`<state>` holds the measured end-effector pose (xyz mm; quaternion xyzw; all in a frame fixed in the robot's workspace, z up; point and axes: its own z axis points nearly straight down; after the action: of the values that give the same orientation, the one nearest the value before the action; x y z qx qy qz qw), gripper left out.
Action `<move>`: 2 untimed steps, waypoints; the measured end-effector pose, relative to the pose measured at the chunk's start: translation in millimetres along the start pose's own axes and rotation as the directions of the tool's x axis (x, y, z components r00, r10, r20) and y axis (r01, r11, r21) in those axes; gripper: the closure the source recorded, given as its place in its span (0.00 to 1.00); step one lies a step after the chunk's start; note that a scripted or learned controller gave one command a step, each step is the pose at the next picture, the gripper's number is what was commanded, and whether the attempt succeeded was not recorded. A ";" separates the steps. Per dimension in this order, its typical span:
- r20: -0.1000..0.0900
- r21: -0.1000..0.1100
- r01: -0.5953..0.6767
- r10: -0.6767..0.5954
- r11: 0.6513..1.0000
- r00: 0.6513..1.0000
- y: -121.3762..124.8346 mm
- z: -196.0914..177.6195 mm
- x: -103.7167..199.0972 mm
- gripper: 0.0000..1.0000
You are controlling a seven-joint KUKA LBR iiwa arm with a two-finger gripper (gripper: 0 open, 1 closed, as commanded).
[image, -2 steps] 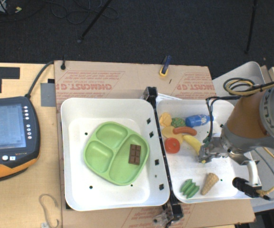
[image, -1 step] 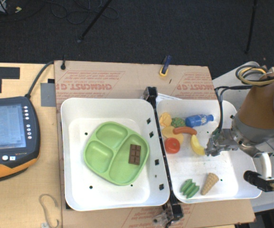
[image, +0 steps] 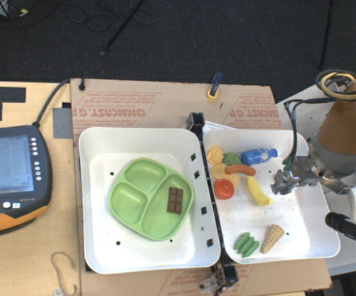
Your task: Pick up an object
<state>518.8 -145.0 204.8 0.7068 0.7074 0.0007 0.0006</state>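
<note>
The arm (image: pixel 341 134) comes in from the right side and hangs over the right bin (image: pixel 316 239). Its gripper (image: pixel 282 182) sits low in the bin, just to the right of the banana (image: pixel 258 192). You cannot tell if the jaws are apart or together, because they look like a dark blur. Nothing can be seen between them.

The banana is the toy nearest the gripper. It lies flat on the bin floor. Its long side runs from up-left to down-right, and the lower tip points toward the ice cream cone (image: pixel 272 238).

Going by the banana, the other toys sit like this. The red tomato (image: pixel 224 189) is just to its left. The hot dog (image: pixel 240 170) is above it, lying almost sideways. The blue bottle (image: pixel 258 156) is higher up still, lying on its side with its cap pointing right. A yellow toy (image: pixel 215 155) is up and to the left, near the wall between the bins. The green pea pods (image: pixel 246 245) are below it, just left of the cone.

In the left bin (image: pixel 97 227) is a green plate (image: pixel 150 198) with a brown chocolate bar (image: pixel 175 200) in its right part.
</note>
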 end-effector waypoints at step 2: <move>-0.002 0.003 0.004 -0.004 1.000 1.000 10.4 -32.9 48.9 1.00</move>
<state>529.0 -96.1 237.7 0.7053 0.7089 0.0005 -0.0013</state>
